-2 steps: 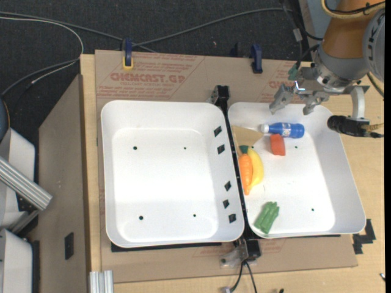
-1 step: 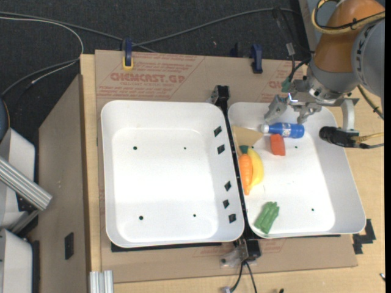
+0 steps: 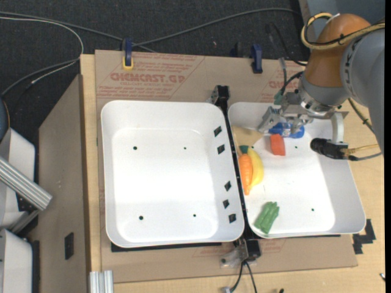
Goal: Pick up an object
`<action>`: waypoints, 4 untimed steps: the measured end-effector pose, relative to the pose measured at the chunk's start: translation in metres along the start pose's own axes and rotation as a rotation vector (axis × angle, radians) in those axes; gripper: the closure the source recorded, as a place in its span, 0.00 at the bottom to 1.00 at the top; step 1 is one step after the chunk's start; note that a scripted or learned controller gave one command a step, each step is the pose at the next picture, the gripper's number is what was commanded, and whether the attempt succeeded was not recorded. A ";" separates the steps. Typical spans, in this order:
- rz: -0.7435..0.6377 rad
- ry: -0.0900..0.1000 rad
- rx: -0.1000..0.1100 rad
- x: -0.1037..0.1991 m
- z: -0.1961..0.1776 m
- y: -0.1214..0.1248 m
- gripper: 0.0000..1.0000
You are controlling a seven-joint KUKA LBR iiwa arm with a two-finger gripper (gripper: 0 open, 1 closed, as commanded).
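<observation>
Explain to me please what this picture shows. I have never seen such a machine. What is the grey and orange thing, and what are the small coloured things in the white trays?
The grey and orange thing is a robot arm, reaching in from the right. One fixed camera looks down at a slant on a bench. At the arm's end is a gripper with two fingers, low over the right white bin. Beneath it lie a blue object and a red block; I cannot tell if anything is held. Along that bin's left wall lie a carrot, a banana and a green vegetable. The left bin sits beside it. Both rest on a brown board.
</observation>
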State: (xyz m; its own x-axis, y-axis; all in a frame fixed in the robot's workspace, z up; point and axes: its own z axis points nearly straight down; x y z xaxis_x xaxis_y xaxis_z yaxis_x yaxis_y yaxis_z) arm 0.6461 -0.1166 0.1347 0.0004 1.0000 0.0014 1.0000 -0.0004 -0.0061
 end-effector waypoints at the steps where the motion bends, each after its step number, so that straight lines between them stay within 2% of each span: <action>1: 0.001 -0.002 0.003 -0.001 0.050 0.000 0.00; 2: 0.001 -0.001 -0.004 0.000 0.038 0.001 1.00; 3: 0.000 -0.002 -0.012 0.000 -0.008 -0.004 1.00; 4: -0.001 -0.002 -0.012 -0.007 -0.058 0.004 1.00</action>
State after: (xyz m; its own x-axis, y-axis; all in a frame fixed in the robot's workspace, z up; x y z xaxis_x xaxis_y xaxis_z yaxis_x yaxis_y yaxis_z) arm 0.6500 -0.1233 0.1923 -0.0008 1.0000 -0.0009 1.0000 0.0009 0.0063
